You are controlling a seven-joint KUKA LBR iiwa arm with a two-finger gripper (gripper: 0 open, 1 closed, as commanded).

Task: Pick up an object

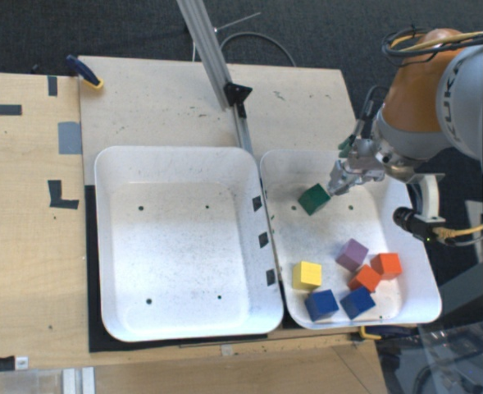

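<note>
Your gripper sits over the right bin, near its far edge, fingertips at the green block; can't tell if it's clamped. Yellow, purple, orange and blue blocks cluster by the near edge.

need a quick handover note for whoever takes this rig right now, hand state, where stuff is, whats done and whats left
Hand: low over the right bin, its tip right at the green block; whether it grips the block cannot be told from this view.
Green block: tilted, in the upper part of the right bin, apart from the others.
Other blocks, near end of the same bin: yellow block, purple block, two orange blocks, two blue blocks.
Done: hand brought to the green block.
Left: confirm a grip and lift it clear.
</note>
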